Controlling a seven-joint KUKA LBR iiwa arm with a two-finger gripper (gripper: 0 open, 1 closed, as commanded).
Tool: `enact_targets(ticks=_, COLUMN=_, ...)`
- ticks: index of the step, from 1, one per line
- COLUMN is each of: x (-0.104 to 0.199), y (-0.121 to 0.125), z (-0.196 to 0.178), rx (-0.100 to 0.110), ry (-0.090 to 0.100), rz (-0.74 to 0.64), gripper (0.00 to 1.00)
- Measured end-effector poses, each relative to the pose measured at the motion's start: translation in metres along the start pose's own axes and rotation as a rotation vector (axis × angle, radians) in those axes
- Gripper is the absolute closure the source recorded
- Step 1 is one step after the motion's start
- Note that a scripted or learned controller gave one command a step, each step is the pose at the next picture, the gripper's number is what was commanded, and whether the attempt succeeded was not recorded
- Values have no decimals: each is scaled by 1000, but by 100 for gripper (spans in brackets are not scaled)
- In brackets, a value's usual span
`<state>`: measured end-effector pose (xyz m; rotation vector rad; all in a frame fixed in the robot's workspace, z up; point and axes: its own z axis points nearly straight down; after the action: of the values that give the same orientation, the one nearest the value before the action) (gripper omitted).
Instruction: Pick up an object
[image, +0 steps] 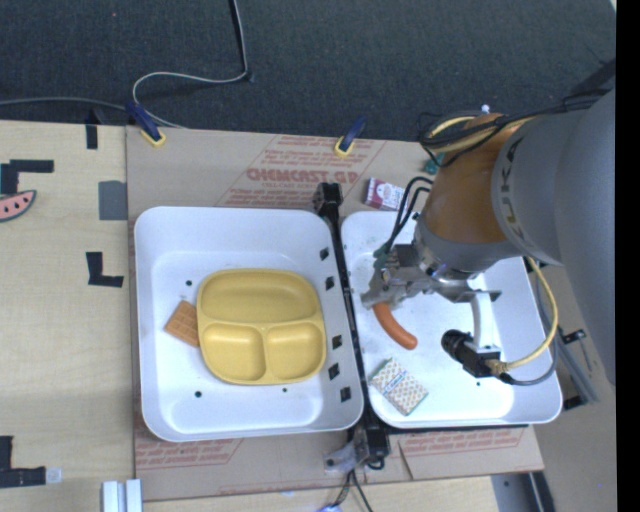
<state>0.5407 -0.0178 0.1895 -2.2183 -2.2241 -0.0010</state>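
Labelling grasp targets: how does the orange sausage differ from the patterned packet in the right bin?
The orange sausage is long, rounded and plain; the patterned packet is flat, squarish and pale with a printed pattern. The sausage lies right below the gripper, near the bin's middle; the packet lies apart, near the front-left corner. Both are small, lie diagonally and rest on the right bin floor.

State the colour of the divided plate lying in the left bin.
Pale yellow all over; the divided plate shows plainly in the camera view, in the left bin.

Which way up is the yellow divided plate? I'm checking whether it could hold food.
Right way up: the yellow divided plate lies flat in the left bin, its three hollow compartments facing the camera.
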Motion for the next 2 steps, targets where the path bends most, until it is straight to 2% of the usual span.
enact_targets(ticks=1, x=68, y=-36, z=-58, rx=1, ry=0, rz=0, gripper=100)
enact_targets(ticks=2, x=68, y=-35, z=-67, rx=3, ry=-1, rz=-1, gripper=100)
